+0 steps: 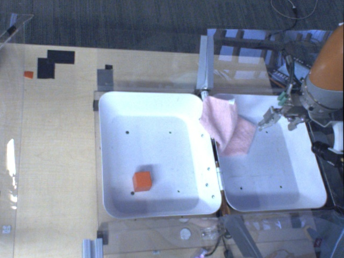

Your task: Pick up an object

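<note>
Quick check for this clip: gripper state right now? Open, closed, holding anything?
Gripper: cannot be told if open or closed; nothing seen between its tips. It sits over the right bin, just right of the pink cloth.

a: where does the camera sit?

b: fixed above the tabletop (54,160), looking down at a slant. the far side of the scene, a dark floor (134,9), fills the top of the frame, and the tabletop's near edge runs along the bottom.

a: how close?

b: far enough to take in both bins whole, the left bin (113,160) near centre and the right bin (306,187) toward the right edge, with bare tabletop to the left.

a: and the arm (328,74)?

b: it comes in from the right, cut off by the frame.

a: any second view to compare?

b: just this one.
</note>
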You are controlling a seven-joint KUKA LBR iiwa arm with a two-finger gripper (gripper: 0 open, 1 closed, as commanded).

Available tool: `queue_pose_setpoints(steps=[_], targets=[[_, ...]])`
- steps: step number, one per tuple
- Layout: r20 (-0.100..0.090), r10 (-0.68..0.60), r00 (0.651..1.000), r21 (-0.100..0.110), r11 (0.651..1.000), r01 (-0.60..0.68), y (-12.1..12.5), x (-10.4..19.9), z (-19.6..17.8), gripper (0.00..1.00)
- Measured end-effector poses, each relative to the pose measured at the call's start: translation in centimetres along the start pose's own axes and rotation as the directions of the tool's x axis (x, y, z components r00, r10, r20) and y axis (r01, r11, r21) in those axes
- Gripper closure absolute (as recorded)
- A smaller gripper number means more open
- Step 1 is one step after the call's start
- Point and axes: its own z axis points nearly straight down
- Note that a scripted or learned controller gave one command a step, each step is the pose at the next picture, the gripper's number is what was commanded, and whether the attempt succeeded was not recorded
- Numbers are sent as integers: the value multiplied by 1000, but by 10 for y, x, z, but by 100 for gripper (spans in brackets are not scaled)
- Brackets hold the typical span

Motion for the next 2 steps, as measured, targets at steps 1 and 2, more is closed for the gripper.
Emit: queue_pose_setpoints(steps=[1, 2], targets=[[0, 0, 1000, 0, 1000, 0, 0, 0, 0, 0], [0, -1, 1000, 0, 1000, 1, 47, 35, 83, 0]])
